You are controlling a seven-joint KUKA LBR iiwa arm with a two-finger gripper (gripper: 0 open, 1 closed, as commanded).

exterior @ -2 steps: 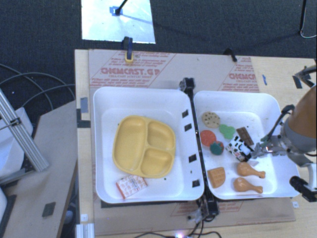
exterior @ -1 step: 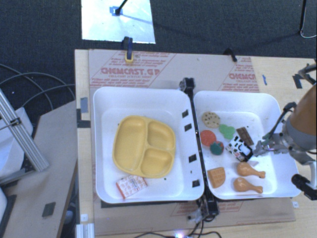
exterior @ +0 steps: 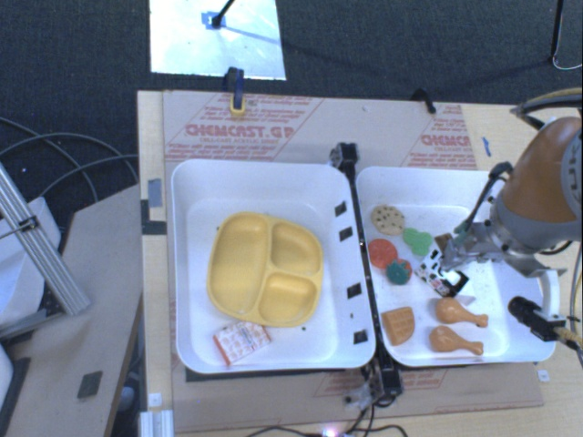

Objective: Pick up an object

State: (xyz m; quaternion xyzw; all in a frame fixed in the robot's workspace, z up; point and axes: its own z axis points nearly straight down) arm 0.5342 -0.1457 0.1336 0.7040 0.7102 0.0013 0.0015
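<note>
I've got the end effector (exterior: 444,276) low in the right bin (exterior: 510,349); grip state, I cannot tell; drumsticks (exterior: 460,314) just below.

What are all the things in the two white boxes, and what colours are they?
Shallow white plastic bins: 2, white, side by side on the bench.
Yellow divided plastic plate: 1, yellow, middle of left bin.
Small red-and-white packet: 1, left bin, near front edge.
Round chocolate-chip cookie toy: 1, tan, right bin, back left.
Red round toy: 1, red, below the cookie.
Green toy piece: 1, light green, right of the cookie.
Small teal round toy: 1, teal, beside the red one.
Orange toast-shaped toy: 1, orange, right bin front.
Toy chicken drumsticks: 2, tan, right bin front.
Black-and-white patterned item: 1, by the gripper.
Gripper: 1, grey, over the right bin.
</note>
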